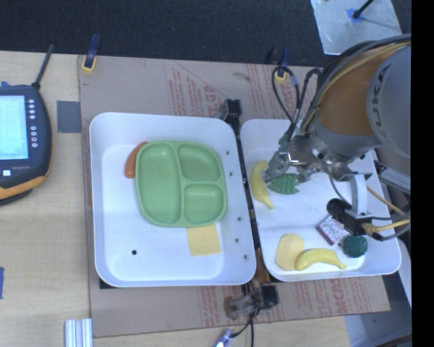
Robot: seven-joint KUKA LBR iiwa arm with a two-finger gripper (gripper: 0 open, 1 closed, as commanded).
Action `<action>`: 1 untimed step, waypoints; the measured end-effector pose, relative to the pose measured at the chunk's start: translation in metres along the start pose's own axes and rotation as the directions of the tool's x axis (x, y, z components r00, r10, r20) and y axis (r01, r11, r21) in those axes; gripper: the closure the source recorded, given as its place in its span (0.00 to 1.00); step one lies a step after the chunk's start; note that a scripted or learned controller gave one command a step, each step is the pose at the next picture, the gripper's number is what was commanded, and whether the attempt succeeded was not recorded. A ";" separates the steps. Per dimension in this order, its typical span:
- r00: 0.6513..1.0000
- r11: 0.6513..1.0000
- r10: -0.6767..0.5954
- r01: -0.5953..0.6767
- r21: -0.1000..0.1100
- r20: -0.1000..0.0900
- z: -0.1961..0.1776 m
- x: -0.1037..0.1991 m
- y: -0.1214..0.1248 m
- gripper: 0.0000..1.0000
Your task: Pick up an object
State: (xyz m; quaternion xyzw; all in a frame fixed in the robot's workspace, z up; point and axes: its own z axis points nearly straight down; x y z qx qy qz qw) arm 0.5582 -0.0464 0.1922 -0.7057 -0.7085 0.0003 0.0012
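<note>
Grey arm (362, 100) hangs low in the right bin (267, 132), jaws' state untellable, poised over the green leafy toy (283, 186) to grasp it.

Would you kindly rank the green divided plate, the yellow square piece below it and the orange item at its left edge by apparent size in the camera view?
Largest to smallest:
1. green divided plate
2. yellow square piece
3. orange item, though the plate partly hides it, so its full size is unsure.
</note>
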 end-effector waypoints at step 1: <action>1.000 1.000 -0.001 0.001 0.001 0.000 -0.044 0.047 -0.012 1.00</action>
